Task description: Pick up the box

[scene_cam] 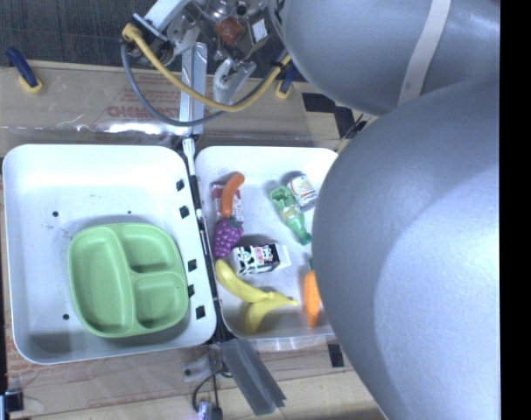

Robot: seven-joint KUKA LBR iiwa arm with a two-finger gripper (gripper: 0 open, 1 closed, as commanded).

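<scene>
Glossy white plastic bins [38, 160], matt green plastic tray [125, 280], smooth grey arm casing [422, 261].

I see the small black-and-white patterned box [258, 258] lying in the right-hand shallow white bin [252, 159], beside yellow bananas [248, 297].

The grey arm [422, 191] hides the right bin's [265, 157] right side and part of the carrot [310, 296].

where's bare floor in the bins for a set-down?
Left bin: bare strip between its top wall and the green tray, plus a band down its left side. Right bin: crowded; box is hemmed by grapes and bananas. Small bare patch near its top wall.
</scene>
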